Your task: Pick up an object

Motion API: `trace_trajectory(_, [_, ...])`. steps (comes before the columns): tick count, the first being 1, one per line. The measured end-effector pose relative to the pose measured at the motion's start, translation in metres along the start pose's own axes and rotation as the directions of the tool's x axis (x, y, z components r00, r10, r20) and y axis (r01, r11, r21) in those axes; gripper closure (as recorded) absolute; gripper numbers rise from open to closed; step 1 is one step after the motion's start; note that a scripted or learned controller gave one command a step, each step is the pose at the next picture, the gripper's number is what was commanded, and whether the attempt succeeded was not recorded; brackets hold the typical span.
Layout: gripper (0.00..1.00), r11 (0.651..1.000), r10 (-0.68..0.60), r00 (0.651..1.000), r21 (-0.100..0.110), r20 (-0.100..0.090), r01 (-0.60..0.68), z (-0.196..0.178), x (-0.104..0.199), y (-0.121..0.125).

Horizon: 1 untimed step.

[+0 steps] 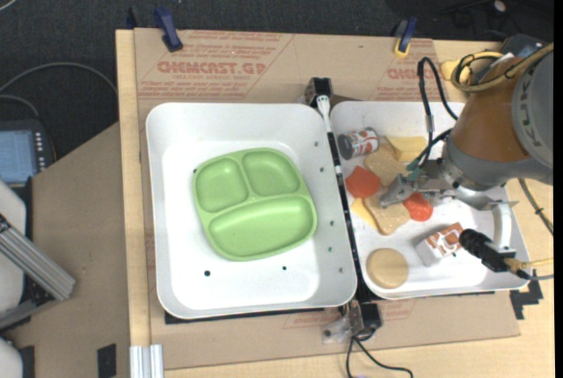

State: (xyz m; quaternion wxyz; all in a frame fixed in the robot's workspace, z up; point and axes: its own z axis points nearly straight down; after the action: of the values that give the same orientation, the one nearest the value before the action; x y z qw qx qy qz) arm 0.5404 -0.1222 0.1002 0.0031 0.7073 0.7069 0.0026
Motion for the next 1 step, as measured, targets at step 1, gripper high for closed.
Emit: trace_trajectory(1, [1.0, 1.0, 0.0, 1.0, -0.003, 0.001, 0.0, -0.0102, -0.0002, 0.0005])
